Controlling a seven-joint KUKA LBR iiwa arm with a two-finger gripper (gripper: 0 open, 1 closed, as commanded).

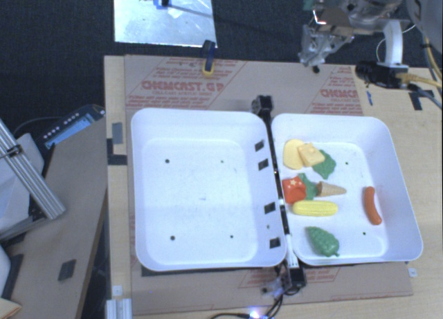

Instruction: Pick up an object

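Note:
The right bin (394, 165) holds several toy foods. Yellow cheese pieces (302, 153) lie at its upper left beside a green leafy piece (325, 165). Below them are a red pepper (293, 189), an ice cream cone (328, 188), a yellow corn cob (315, 207) and a green vegetable (322, 241). A red sausage (372, 205) lies toward the right side. My gripper (315, 56) hangs high over the cardboard behind the right bin, far from every item, with nothing seen between its fingers.
The left bin (201, 186) adjoins the right one along a black-clipped divider (271, 172). A yellow-and-blue clamp (208, 58) sits on the cardboard's back edge. A shiny sheet (163, 6) lies behind. Equipment (41, 165) stands at the left.

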